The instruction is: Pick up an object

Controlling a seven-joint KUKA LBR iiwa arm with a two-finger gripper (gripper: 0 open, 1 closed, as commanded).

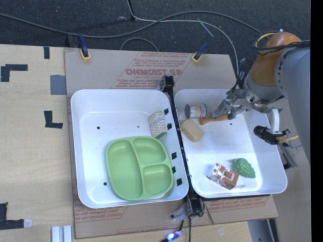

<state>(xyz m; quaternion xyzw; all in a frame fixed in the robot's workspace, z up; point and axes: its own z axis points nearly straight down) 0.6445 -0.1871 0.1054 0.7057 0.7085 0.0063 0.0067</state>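
Gleaming smooth green divided plate (140, 168), rounded-square, glossy plastic.

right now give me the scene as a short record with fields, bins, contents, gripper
left bin: green divided plate; small patterned packet against the divider
right bin: small can on its side; tan oval block; orange-handled tool; orange-and-white packet; green leafy item
gripper: low in the right bin's far part, at the orange-handled tool's end
grasp: cannot tell
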